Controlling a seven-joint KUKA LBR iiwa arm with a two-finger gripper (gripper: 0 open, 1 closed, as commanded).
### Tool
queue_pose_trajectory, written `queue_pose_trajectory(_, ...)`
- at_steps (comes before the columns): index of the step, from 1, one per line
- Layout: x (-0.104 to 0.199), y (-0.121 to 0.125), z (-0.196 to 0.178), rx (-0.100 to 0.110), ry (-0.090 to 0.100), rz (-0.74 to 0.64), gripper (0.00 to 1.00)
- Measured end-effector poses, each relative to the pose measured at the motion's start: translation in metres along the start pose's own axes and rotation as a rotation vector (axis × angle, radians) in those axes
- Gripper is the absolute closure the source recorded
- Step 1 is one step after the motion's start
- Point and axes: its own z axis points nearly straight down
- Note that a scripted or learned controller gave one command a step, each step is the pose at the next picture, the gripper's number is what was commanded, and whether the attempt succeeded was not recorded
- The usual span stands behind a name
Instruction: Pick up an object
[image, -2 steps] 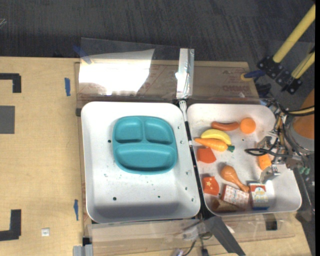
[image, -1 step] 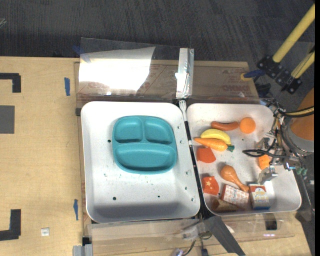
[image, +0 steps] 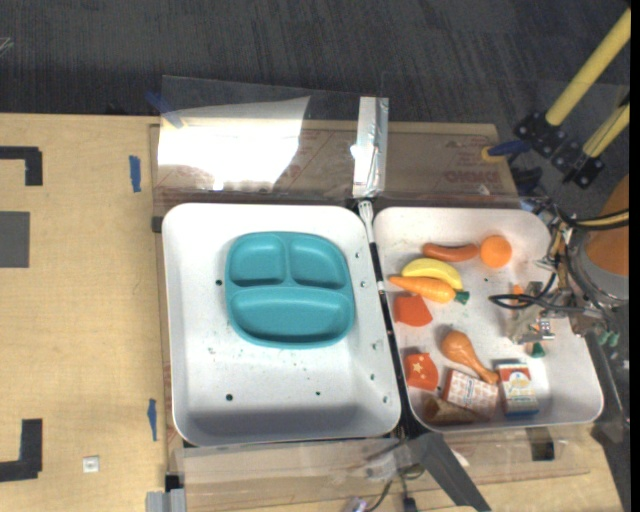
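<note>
The gripper (image: 535, 310) hangs low over the right bin (image: 580, 400), toward its 3 o'clock side; its metal parts and cables crowd together there, and whether the fingers are released or clenched I cannot tell; nothing visibly sits between them. The toys lie mostly at 9 o'clock from it: a carrot (image: 428, 288) with its long axis running roughly 10 to 4 o'clock, a banana (image: 432, 269) just above and touching it, an orange ball (image: 495, 250) at about 11 o'clock, and a red-orange sausage (image: 450, 252) beside the ball. Nearest is probably the drumstick (image: 466, 354), at about 8 o'clock from the gripper, its long axis lying 10 to 4 o'clock; a small carton (image: 516, 387) sits at about 6 o'clock. The left bin (image: 190, 300) holds a teal divided plate (image: 290, 288), well apart across the divider. Judging by closeness, the drumstick or carton looks the likeliest target, needing a short move toward 7 o'clock.
</note>
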Motion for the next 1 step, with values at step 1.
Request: queue_pose_trajectory(1,0.0005,0.0003,0.0010,-0.001,0.002,0.000,0.00)
